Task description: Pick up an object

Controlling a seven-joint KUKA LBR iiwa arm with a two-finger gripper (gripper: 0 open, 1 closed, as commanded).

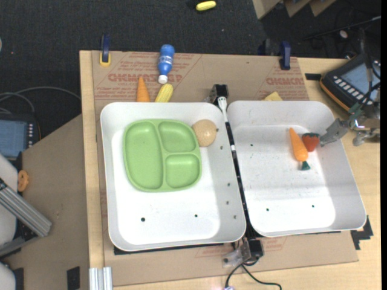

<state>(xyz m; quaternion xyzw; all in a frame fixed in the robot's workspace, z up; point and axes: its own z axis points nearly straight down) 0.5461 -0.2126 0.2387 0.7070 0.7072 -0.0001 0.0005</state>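
Behind the bins, a blue-capped bottle (165, 62), a small carrot (142, 90) and a yellow corn piece (164, 92) lie on the table (199, 71). A yellow object (206, 6) lies on the floor (91, 11).

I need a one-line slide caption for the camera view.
Gripper reaches toward an orange toy carrot and small red object in the right white bin.

Orange carrot (297, 145) flat in right bin (338, 213)

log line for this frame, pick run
phase: approach | gripper: right bin, beside red piece and carrot | grasp: none seen | left bin: green tray, tan ball
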